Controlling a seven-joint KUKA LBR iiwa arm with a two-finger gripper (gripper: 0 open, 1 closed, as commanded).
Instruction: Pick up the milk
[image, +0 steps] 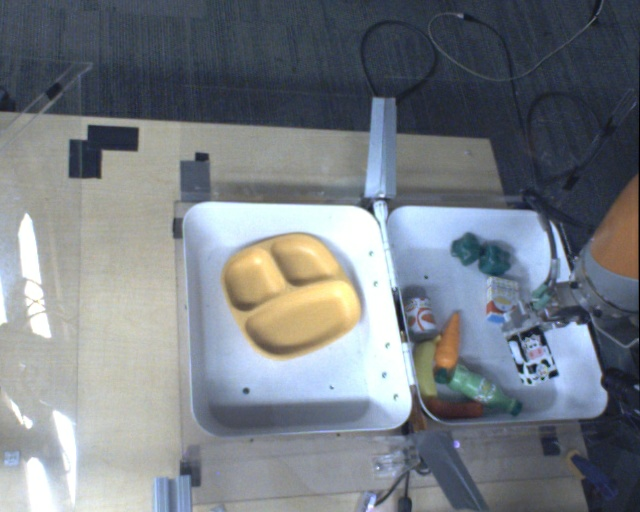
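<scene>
1. The left bin (200, 300) holds one yellow three-compartment plate (290, 292).
2. The right bin (575, 395) holds one can (418, 313), one carrot (448, 340), one green bottle (482, 388), one teal lump (480, 253) and the black-and-white milk carton (533, 357), lying near its right wall.
3. The arm (612, 262) enters from the right; its gripper (530, 318) hangs just above the milk carton, whether parted or closed cannot be told.

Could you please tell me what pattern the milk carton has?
The milk carton is white with black cow-like patches, seen in the camera view.
</scene>
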